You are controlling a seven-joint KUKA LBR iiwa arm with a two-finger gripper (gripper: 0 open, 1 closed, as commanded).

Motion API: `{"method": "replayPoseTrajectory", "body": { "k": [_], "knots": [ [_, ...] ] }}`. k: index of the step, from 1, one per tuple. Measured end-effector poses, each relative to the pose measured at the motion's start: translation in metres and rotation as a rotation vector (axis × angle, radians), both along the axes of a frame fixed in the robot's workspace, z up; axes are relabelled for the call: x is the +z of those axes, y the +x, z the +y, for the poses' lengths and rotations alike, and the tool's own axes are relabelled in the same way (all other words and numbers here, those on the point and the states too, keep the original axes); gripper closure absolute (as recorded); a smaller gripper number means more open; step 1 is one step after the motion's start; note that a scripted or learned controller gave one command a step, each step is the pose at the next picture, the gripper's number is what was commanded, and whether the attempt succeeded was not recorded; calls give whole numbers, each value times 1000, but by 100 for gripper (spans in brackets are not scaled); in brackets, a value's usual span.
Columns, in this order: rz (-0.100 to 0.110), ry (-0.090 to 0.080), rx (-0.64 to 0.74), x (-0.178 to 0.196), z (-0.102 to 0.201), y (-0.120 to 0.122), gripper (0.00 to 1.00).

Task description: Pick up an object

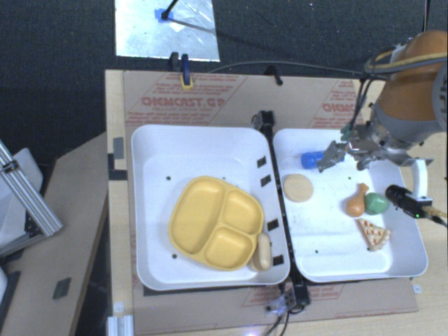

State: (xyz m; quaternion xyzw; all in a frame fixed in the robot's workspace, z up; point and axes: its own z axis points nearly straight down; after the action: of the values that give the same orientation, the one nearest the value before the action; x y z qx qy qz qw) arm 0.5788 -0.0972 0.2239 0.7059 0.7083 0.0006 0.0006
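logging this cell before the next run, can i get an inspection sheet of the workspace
surface: bench with left bin and right bin side by side
job's things: right bin holds blue object, tan disc, drumstick toy, green piece, pizza slice toy
clutter: yellow divided tray and beige bread-like piece in left bin
grippers: end effector beside blue object, holding nothing seen
cables: black cable along the bench's far edge
surroundings: foil sheet

One fixed camera looks down at a slant — both shallow white plastic bins (pixel 210 142) in frame, arm side right.
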Motion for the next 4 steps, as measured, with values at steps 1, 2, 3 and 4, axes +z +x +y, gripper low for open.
{"method": "replayPoseTrajectory", "body": {
  "k": [1,2,3,4],
  "knots": [
    [3,0,-2,-49,-8,6,0],
    [4,1,-2,-96,1,5,0],
    [0,2,-3,-137,1,7,0],
    [-16,0,-1,-122,1,11,100]
  ]
}}
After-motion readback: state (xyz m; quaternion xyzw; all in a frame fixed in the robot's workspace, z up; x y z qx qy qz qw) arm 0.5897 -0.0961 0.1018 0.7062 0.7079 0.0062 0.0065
